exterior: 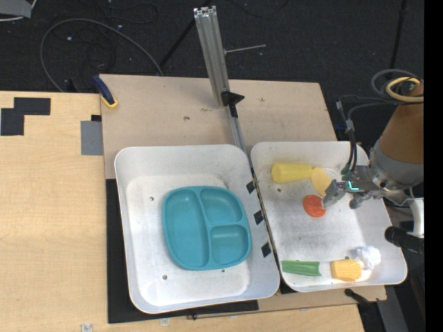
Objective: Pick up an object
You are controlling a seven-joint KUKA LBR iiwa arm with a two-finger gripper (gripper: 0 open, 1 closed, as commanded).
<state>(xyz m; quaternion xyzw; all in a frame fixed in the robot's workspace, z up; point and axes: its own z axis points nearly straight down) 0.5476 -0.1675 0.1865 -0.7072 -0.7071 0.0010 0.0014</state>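
Observation:
The right bin (387,216) holds several items. A yellow bottle-like object (294,172) lies near the bin's back, with a rounder yellow piece (320,180) at its right end. A small red object (314,207) lies just below them. A green object (300,268), a yellow-orange block (345,270) and a crumpled white item (367,257) lie along the front wall. My gripper (345,196) hangs low over the bin, just right of the red object and the yellow piece. Its fingers are spread with nothing between them.
The left bin (135,178) holds a teal divided plate (206,226). An upright aluminium post (213,54) stands behind the bins. The arm's body (401,140) fills the space over the right bin's right edge.

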